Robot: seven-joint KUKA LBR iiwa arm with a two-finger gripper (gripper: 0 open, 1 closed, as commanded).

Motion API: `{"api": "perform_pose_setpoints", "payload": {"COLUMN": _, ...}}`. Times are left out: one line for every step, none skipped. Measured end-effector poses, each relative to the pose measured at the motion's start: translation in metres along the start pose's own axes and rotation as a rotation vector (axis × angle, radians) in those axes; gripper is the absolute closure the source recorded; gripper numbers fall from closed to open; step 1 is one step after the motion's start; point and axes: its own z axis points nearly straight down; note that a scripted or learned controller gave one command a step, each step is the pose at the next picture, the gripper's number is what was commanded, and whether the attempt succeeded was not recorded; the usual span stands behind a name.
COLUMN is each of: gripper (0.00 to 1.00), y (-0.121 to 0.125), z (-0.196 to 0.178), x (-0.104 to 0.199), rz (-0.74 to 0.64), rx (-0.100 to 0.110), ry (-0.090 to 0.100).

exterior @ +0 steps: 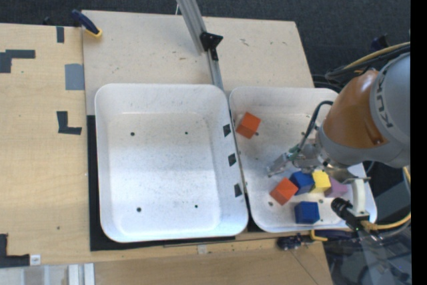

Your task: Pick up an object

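At lower right, the metal two-finger gripper (283,162) hovers open and empty; crowded small plastic cubes (301,181) risk a missed grasp.

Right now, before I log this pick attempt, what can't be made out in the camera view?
- Gripper: fingers small and blurred; open or shut unclear.
- Pink block: partly covered by the arm, so its shape is unclear.
- Right bin: its right side lies under the arm.
- Whether the blue block touches the yellow block: too small to tell.
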Motion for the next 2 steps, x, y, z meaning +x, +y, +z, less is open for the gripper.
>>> {"api": "perform_pose_setpoints", "payload": {"gripper": 1.0, "y": -0.001, "z": -0.009, "x": -0.001, "rz": 0.002, "rx": 0.005, "ry": 0.001}}
{"api": "perform_pose_setpoints", "payload": {"gripper": 1.0, "y": -0.006, "z": -0.068, "x": -0.003, "rz": 0.001, "rx": 0.028, "ry": 0.01}}
